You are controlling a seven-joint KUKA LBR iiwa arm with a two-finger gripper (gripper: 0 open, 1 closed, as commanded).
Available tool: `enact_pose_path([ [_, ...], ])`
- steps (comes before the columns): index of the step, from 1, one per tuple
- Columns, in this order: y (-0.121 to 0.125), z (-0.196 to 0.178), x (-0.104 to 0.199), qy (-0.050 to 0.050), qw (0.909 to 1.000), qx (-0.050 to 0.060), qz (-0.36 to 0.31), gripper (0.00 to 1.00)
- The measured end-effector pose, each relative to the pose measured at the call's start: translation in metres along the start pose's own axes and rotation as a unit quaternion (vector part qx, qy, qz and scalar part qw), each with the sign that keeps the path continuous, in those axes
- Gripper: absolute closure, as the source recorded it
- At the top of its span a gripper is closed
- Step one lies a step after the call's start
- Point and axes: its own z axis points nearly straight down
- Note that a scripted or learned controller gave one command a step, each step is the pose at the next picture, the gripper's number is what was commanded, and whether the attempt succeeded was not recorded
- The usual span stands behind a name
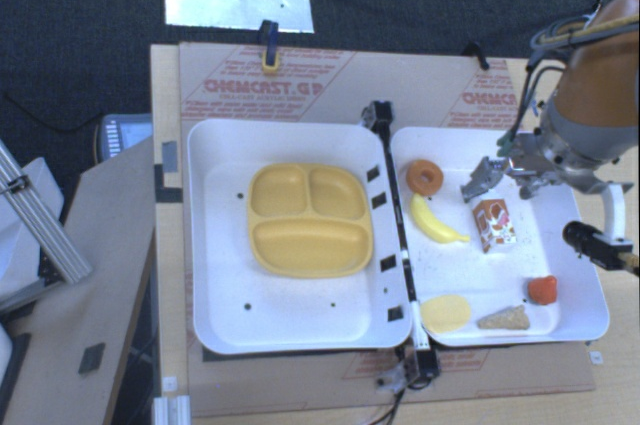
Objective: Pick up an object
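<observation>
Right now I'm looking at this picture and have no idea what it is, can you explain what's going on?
One camera above a bench looks down at a slant. The grey and orange machine on the right is a robot arm; its gripper hangs over the right bin. That bin holds toy food: a donut, a banana, a small carton, a yellow disc, a beige wedge and a red piece. The left bin holds a yellow divided plate. The arm is meant to pick one thing up; I see nothing held.
</observation>
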Motion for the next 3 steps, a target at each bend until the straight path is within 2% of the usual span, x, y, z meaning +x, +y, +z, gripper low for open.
enact_pose_path([
  [1, 0.002, -0.006, 0.000, -0.001, 1.0000, -0.006, -0.001, 0.00],
  [3, 0.002, 0.119, 0.003, 0.000, 1.0000, -0.004, 0.000, 0.00],
])
